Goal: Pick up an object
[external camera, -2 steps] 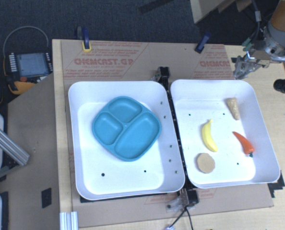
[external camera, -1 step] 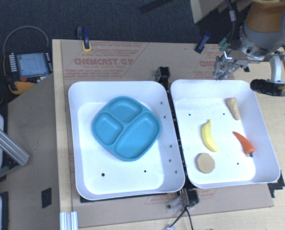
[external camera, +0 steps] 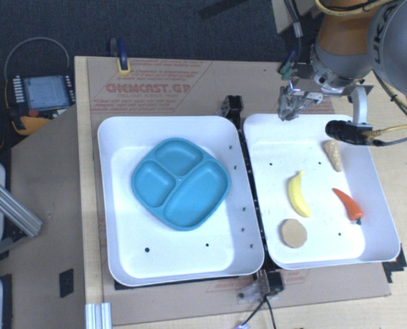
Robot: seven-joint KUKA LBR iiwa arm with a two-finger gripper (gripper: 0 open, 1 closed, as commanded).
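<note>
i am hovering my tool point(external camera: 290, 108), grip state unclear, judging the banana point(external camera: 299, 194) light, smooth, best pinched across its middle.

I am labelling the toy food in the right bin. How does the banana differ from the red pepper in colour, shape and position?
The banana is yellow; the red pepper is red-orange with a darker tip. The banana is a thicker, gently curved piece, while the pepper is slimmer and tapers to a point. The banana lies near the middle of the right bin; the pepper lies closer to its right wall. Both lie flat and apart, neither touching another item.
</note>
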